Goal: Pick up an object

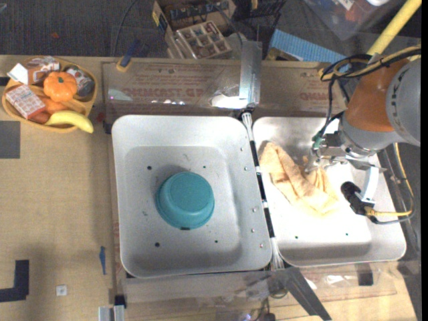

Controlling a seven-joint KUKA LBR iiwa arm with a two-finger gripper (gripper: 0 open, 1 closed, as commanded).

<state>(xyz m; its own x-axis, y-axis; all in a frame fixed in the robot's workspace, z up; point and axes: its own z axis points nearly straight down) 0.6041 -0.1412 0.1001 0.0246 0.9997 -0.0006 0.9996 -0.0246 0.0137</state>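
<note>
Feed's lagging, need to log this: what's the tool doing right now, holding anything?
Tool: down on the yellow cloth in the right bin; open or closed cannot be told, no grasp visible.

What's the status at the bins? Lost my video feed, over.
Gripper down in the right bin, at the yellow cloth. Grasp unconfirmed. Teal bowl upside down in the left bin, untouched. Nothing blocking.

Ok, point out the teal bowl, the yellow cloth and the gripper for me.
teal bowl (186, 199): camera view, middle of its upturned base.
yellow cloth (289, 172): camera view, middle of the crumpled folds.
gripper (319, 159): camera view, its tip down at the cloth.
</note>
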